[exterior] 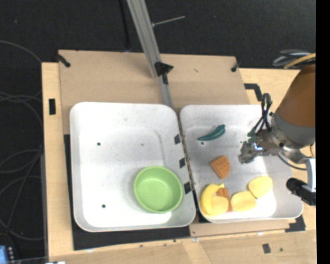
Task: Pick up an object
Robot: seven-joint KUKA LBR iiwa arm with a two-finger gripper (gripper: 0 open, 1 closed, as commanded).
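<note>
My pincer (248, 154) hangs over the right-hand white bin (237, 113), near its right wall, reaching in from the side where my grey arm (297, 126) and its orange band (301, 95) rise out of view. I cannot tell from this angle whether the pincer is spread or pressed together; nothing can be seen between its tips. Below and to the left of it, in the middle of the same bin, lies a small orange block (220, 166), tilted on the white floor and apart from the pincer. Further up the bin rests a teal curved piece (212, 132), well clear of the block. Along the bin's near edge a cluster of yellow pieces (235, 197) sits together, one rounded piece (260, 186) nearest my pincer, two more pressed side by side with a scrap of orange showing between them. The left-hand white bin (110, 125) holds a green bowl (158, 188), upright, in its near right corner, close to the divider between the two bins. A grey metal pole (144, 29) slants in from the top toward the seam where the bins meet. Both bins rest on a tan bench (126, 70).
</note>
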